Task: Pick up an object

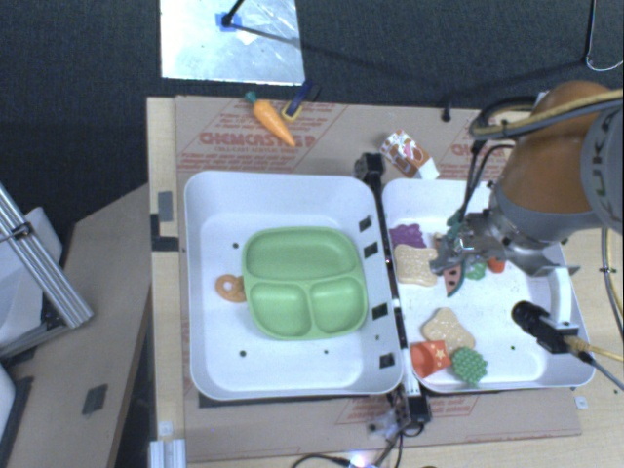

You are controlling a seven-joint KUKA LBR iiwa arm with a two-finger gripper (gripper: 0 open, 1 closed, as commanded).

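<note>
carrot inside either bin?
No, the carrot lies on the cardboard behind the left bin, outside both bins.

Bright, even overhead light, glare on the foil sheet (232, 25), soft shadows, slightly grainy sharpness.

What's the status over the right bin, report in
Gripper low in right bin, over toy food. Watermelon slice beneath it, bread slice alongside. Nothing visibly held. Green tray in left bin.
</note>
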